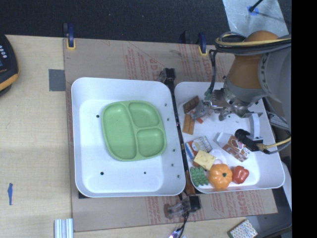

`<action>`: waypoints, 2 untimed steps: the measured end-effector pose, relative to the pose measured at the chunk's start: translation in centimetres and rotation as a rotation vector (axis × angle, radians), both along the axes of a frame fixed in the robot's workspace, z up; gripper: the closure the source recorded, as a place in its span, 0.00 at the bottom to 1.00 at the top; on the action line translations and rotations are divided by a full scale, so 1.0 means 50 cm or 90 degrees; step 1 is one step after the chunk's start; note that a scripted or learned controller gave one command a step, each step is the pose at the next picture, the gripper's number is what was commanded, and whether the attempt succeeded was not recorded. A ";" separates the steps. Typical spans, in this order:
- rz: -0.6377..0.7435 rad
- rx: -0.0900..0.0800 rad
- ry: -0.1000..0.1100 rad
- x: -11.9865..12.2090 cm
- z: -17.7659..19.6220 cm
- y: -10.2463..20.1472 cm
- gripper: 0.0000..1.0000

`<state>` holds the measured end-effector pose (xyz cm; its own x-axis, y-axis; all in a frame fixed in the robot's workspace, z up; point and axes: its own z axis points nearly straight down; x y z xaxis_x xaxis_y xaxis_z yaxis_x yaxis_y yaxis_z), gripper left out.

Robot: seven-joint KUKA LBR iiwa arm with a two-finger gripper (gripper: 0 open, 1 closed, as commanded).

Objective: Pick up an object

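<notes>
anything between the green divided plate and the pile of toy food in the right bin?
In the camera view, only bare white floor of the left bin and the two bins' touching walls separate the green divided plate from the toy food.

Green divided plate (133, 130), perhaps plastic.

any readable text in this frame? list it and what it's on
Nothing can be read for certain.
Cardboard sheet: faint red print in repeated lines, too blurred to read.
Small packets in the right bin and: printed labels, too small to read.
Black and yellow device at the left edge: buttons, markings unreadable.
</notes>
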<state>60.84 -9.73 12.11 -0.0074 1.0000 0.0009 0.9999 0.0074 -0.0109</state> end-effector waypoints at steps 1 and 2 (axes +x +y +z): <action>-0.006 -0.002 -0.002 -0.022 -0.062 -0.137 0.00; -0.003 0.000 -0.001 -0.140 -0.060 -0.131 0.00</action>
